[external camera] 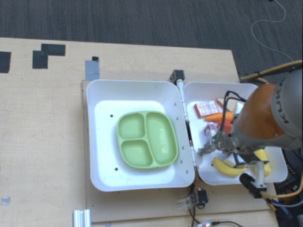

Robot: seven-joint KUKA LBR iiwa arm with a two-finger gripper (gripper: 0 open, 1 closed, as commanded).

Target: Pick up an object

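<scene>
The right bin [204, 178] holds a red and white packet [206, 108], an orange carrot [218, 117] and a yellow banana [226, 168]. My gripper [211, 143] hangs low over the bin's left half, just above and left of the banana and below the carrot. The grey arm with its orange band [258, 115] covers much of the bin's right side. More of something yellow [262, 155] shows under the arm. No object is seen lifted.
The left bin [93, 126] holds a light green divided plate [147, 139]. A ridge [185, 126] separates the two bins. Cables and a black connector [200, 197] lie at the bench's front edge. Dark tape marks [47, 55] are on the wooden bench at far left.
</scene>
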